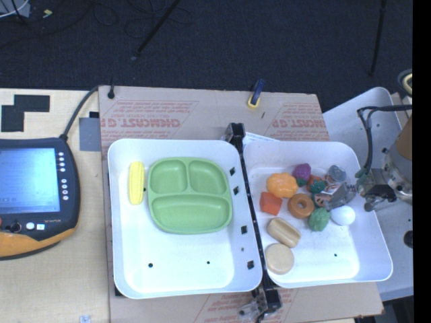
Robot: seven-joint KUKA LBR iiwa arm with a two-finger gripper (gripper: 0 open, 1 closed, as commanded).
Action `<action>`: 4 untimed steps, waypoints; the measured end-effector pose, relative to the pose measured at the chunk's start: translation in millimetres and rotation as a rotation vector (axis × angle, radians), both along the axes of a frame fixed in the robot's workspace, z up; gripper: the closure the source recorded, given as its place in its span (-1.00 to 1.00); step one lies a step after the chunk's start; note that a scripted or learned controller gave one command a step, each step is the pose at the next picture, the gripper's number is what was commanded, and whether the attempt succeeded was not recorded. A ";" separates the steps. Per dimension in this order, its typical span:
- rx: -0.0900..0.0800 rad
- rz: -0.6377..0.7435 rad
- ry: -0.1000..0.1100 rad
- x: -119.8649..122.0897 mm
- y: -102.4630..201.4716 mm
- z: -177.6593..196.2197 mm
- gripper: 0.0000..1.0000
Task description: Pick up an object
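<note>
A heap of smooth plastic toy food [303, 194] (rounded shapes mostly) crowds the right bin [367, 264] by the bench's right edge; the bin's near half lies open. The gripper [377, 192] hangs at the rim; I cannot tell how its fingers stand.

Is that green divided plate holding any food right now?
Empty. The green plate shows bare compartments; the yellow corn lies beside it in the left bin.

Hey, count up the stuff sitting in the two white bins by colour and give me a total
Yellow: 1, corn cob
Green: 2, divided plate, small green piece
Orange: 2, round fruit, ring
Red: 1, block
Purple: 1
Tan: 2, bread roll, round biscuit
White: 1, egg
Mixed colours: 1, unclear cluster
Total: 11
</note>
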State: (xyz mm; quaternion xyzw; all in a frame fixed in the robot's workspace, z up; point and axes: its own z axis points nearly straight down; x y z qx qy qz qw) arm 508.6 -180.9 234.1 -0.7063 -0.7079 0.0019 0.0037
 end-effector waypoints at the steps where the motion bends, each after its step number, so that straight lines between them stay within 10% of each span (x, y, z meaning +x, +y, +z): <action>1: 0.000 -0.001 0.001 0.0 -7.6 -49.3 -1.00; 3: 0.000 -0.002 -0.001 1.6 -0.1 -150.1 -1.00; 4: 0.001 -0.005 0.000 2.2 -2.0 -140.3 1.00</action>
